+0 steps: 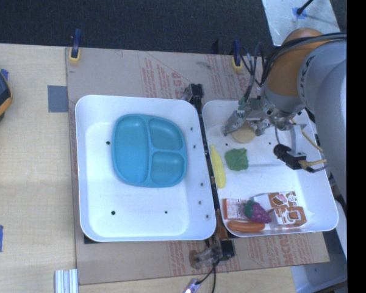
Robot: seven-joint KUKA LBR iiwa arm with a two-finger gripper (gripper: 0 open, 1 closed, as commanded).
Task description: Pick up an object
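The two-finger gripper [247,122] is seen low in the right-hand shallow white bin [320,195], at its far end. Its metal fingers look splayed, with a pale tan rounded object [243,135] directly beneath them; nothing is seen clamped between them, so the gripper is judged released rather than grasping.

Positions relative to the right bin:
- tan object: far end, under the gripper.
- crumpled green leafy piece [236,159]: just nearer than the tan object, close beside it.
- yellow corn-like toy [218,168]: laid along the left wall.
- printed orange-and-white packet [274,209], purple grape cluster [257,212] and orange-red sausage-shaped toy [247,227]: bunched at the near end.

A blue divided plastic plate [149,149] lies in the left white bin [88,163].

Risks, as judged: the rounded tan object may roll or squirt out as the fingers close. The green piece, lying close by, could be nudged or caught along with it. A black cable fitting [291,157] hanging from the wrist could brush the bin floor.
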